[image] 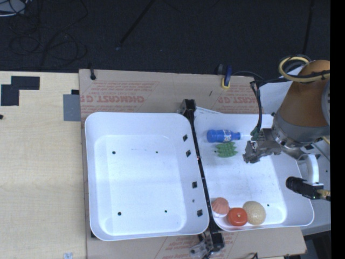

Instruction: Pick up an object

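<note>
the arm reaches in from the right, orange band above the wrist, with the gripper (252,154) hanging over the right bin (294,212), upper middle part. its fingers are too small and dark against the bin to make out; cannot tell whether they are apart or together. nothing is seen between them.

just to the left of the gripper lies a small green object (226,150), near but apart from it. above that, up and to the left of the gripper, lies a blue bottle (221,136) on its side, white cap pointing toward the gripper.

well below the gripper, along the bin's near wall, three round items sit in a row: a pink ball (220,205), a red round object (237,216) touching it, and a beige ball (255,212) beside that.

far left of the gripper, the left bin (94,144) sits next to the right one.
</note>
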`<state>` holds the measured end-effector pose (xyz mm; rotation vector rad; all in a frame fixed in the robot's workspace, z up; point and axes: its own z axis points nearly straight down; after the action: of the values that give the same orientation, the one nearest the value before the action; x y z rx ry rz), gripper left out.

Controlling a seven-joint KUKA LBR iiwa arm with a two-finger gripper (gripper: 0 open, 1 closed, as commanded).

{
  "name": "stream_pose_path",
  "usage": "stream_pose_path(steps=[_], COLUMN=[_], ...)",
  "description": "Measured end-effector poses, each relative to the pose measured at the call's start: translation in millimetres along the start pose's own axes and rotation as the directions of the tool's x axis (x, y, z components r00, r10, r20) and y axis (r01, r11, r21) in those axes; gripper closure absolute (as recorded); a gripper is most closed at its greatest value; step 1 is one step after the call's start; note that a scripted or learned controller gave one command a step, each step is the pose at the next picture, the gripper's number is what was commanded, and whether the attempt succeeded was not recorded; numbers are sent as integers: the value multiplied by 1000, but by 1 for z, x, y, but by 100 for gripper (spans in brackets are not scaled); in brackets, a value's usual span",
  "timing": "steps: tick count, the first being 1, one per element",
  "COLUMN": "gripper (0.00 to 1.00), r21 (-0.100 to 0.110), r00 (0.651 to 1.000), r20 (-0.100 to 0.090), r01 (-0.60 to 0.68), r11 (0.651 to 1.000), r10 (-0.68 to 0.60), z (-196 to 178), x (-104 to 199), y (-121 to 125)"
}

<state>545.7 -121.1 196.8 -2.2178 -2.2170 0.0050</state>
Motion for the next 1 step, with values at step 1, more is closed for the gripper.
stream_pose_path(steps=[1], gripper=[100], r21=[-5], r00=[1000], r20=[5], r01=[-3], r11=[1000], r10=[3], z=[29], x=[-72], y=[42])
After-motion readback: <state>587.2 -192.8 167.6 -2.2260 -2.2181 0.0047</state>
